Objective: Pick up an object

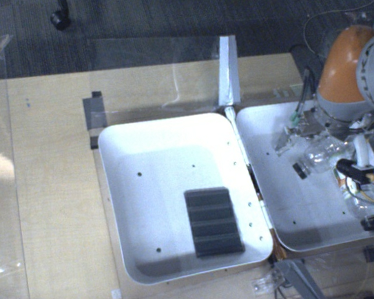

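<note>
Arm [360,71]: grey, orange band, reaching over right bin [281,222].
Gripper [316,150]: hanging over clear, glassy clutter; jaw state, can't tell.
Object [213,222]: black ribbed rectangular block, matte, lying flat in left bin [130,188], near front wall.

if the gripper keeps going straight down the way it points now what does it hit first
Probably the bare white floor of the right bin. The gripper hangs over that bin's upper right part, and nothing shows beneath it. The ridged black block lies far off in the left bin. Depth is hard to judge here.
</note>
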Robot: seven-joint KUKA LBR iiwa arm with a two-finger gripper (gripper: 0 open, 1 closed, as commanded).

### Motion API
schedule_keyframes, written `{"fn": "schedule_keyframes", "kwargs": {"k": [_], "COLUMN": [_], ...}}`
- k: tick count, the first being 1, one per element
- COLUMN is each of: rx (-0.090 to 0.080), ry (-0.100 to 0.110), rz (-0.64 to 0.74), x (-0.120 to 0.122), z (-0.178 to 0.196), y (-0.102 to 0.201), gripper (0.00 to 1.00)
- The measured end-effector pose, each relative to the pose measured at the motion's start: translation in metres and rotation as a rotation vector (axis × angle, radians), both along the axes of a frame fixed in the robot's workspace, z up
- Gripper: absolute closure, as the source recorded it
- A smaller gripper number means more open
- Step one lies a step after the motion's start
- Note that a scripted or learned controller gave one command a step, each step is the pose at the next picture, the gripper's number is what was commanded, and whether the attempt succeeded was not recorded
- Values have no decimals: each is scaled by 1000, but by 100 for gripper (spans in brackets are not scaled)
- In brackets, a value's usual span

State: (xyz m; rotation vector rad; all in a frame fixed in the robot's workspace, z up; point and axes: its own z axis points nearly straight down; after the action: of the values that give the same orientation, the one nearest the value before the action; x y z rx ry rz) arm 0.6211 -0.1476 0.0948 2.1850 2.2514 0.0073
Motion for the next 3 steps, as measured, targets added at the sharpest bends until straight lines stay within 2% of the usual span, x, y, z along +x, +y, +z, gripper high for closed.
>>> {"fn": "schedule_keyframes", "kwargs": {"k": [1, 2, 3], "rx": [4, 1, -8], "ry": [-13, -29, -40], "rz": [124, 266, 265], "x": [-26, -43, -40], "z": [-5, -1, 12], "y": [-25, -30, -31], "gripper": [0, 0, 100]}}
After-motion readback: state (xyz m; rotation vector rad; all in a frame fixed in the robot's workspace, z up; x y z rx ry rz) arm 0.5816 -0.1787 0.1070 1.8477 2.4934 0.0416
